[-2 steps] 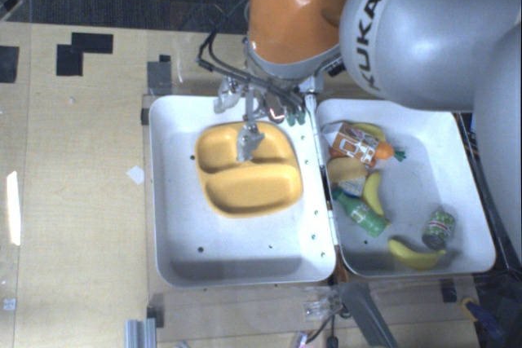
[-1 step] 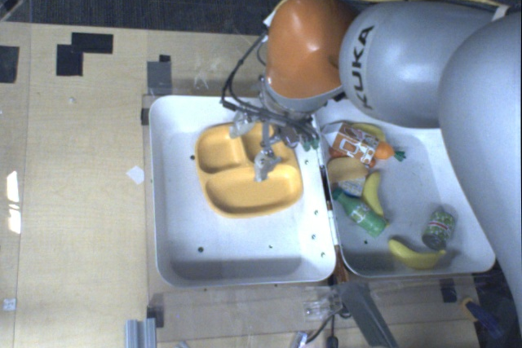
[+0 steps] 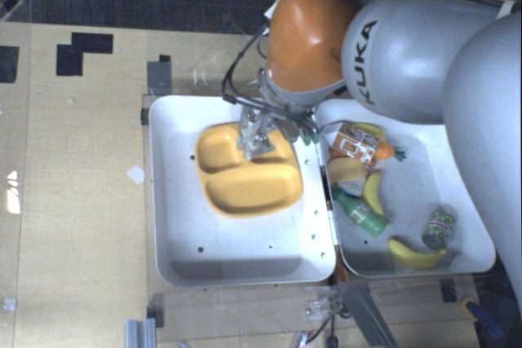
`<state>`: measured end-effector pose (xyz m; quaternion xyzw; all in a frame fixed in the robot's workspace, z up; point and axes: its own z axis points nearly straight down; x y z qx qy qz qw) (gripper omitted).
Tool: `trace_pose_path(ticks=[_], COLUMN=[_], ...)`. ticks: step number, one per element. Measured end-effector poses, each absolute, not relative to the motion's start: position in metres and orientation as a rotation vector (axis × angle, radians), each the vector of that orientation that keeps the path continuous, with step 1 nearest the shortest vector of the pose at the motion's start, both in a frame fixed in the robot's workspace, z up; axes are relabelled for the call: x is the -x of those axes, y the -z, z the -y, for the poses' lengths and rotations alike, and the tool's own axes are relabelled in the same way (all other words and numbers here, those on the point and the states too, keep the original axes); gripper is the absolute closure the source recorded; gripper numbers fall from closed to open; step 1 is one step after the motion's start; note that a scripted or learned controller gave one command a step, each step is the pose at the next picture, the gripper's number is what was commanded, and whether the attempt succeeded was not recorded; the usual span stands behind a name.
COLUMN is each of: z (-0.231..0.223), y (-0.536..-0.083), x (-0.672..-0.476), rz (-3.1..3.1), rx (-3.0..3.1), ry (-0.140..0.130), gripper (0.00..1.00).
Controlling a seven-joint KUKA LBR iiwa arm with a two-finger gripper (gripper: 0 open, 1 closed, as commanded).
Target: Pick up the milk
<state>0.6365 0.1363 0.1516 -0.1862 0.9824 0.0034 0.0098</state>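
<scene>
The milk [image 3: 356, 144], a small carton with an orange-and-white face, is found in the right bin [image 3: 469, 261], near that bin's upper left corner. It lies flat, its long axis running roughly from 10 o'clock to 4 o'clock, tilted a little. A banana tip and an orange piece touch it on the 3 o'clock side, and a pale rounded item [image 3: 346, 170] is pressed against it at 6 o'clock.

The pincer [image 3: 258, 138] is placed over the left bin [image 3: 175, 200], above the upper edge of a yellow divided tray [image 3: 245, 175]. From the pincer, the milk lies at about 3 o'clock, across the rim where the two bins meet. The two are apart, with the bin walls between them.

Whether the pincer is spread or closed cannot be told: the metal parts are blurred and partly covered by the wrist. Nothing is seen held in it. Whether it touches the tray cannot be settled either.

The coming move is judged to call for a sideways shift toward 3 o'clock, over the rim, before any descent. The crowding around the carton may hinder a clean grasp.
</scene>
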Motion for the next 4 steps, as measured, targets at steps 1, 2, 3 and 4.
trace_pose_path(ticks=[1,2,3,4], z=[-0.202,-0.203,-0.228,-0.205], y=[-0.163,-0.116,-0.117,-0.148], x=[-0.596,-0.617,-0.614,-0.607], rz=[-3.02,-3.065,-2.905,-2.87], rx=[0.832,0.501,1.107,1.249], ry=[-0.005,-0.01,0.015,-0.003], gripper=[1.0,1.0,1.0,1.0])
